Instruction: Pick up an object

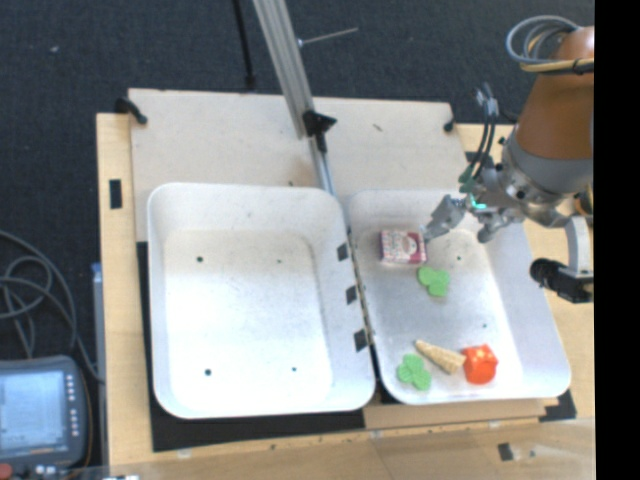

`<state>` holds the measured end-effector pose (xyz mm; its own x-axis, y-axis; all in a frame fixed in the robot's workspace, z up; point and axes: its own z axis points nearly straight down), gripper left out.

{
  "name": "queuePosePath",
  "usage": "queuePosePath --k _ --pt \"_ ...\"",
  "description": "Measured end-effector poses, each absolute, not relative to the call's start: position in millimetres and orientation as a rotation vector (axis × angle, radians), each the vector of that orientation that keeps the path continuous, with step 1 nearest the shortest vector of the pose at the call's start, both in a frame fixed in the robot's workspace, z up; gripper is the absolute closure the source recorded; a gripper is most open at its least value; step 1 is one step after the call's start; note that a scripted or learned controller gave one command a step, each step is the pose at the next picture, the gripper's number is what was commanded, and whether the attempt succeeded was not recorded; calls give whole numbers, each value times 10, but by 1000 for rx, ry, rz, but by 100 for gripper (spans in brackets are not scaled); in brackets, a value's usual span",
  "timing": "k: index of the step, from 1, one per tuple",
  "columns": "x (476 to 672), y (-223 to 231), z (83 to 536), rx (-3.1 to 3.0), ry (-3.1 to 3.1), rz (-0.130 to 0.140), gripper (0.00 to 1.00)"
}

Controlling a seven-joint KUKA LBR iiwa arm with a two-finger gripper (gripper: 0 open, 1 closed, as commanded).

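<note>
Two shallow white bins sit side by side on the worktop [400, 128], and we see all the loose things in the right bin [520, 308]. A small pink-and-white packet [401, 247] lies flat near the bin's upper left, its long axis roughly across the view. Just below and to the right of it we find a green clover-shaped piece [434, 281]. Along the near edge lie three more things: a second green piece [413, 371], a pale cone-like piece [438, 356] and a red-orange piece [481, 364]. The cone's long axis runs left to right, slightly tilted, with its narrow tip pointing up-left toward the green piece and its wider end touching the red-orange piece.

The gripper [468, 218] hangs over the bin's upper right part, just beside the packet and apart from it. We see its two fingers spread, one slanting left toward the packet and the other to the right, with nothing between them. The left bin [250, 298] lies just beside the right one.
</note>
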<state>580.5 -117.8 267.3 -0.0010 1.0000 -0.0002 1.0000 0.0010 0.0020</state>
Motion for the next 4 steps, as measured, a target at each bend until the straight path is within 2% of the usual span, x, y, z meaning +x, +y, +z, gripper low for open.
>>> queuePosePath --k 3,4 --pt "5896 -1440 1214 2225 2219 -6 0" --pt "5914 -1442 1355 2228 2209 4 100"
